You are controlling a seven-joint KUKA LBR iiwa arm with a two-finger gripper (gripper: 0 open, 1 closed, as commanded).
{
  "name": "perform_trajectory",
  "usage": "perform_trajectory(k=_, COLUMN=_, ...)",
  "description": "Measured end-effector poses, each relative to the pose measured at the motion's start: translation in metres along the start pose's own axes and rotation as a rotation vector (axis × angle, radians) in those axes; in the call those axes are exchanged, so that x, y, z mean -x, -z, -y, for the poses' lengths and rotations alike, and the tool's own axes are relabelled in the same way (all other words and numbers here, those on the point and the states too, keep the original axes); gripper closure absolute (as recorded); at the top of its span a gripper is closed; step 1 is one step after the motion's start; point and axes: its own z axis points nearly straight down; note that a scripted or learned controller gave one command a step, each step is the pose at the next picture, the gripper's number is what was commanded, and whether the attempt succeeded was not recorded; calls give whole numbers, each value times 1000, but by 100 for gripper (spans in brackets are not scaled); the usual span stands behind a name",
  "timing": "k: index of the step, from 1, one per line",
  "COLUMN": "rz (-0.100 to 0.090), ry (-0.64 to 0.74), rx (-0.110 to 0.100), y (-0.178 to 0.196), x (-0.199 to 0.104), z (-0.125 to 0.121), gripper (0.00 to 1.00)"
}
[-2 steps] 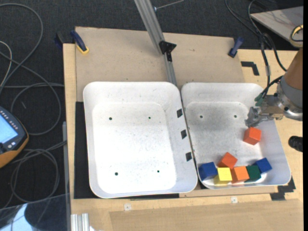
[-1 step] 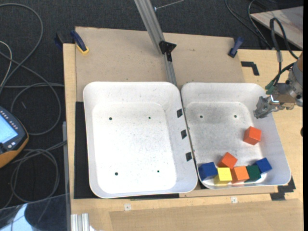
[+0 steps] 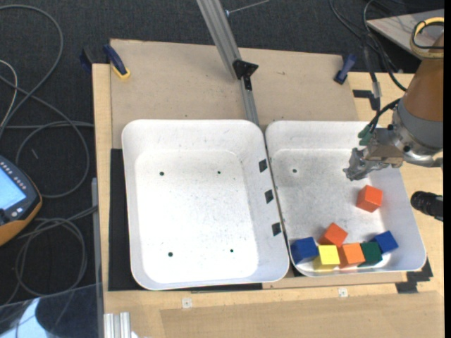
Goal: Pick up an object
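Orange block (image 3: 369, 198) sits alone in the right bin (image 3: 310, 153), just below the gripper (image 3: 354, 169).
Its tip looks dark and blurry, so its grip is unclear. Other blocks (image 3: 343, 248) crowd the bin's front edge on the wooden bench (image 3: 176, 76).

My gripper (image 3: 356, 166) hangs over the right bin (image 3: 310, 153), with 1 cube (image 3: 369, 198) just before it. 6 more cubes (image 3: 343, 248) crowd that bin's front edge.

White bins (image 3: 190, 136) hold orange, blue, yellow, green blocks (image 3: 342, 248).
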Motion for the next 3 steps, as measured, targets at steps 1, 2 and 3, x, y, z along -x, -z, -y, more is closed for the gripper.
perform_trajectory(k=1, rz=0, ry=1, rx=-1, y=-9, x=-56, z=-13, gripper=100)
perform_trajectory(k=2, rz=0, ry=0, rx=-2, y=-23, x=-106, z=-15, gripper=100)
perform_trajectory(k=3, rz=0, ry=0, rx=-3, y=-34, x=-158, z=-13, gripper=100)
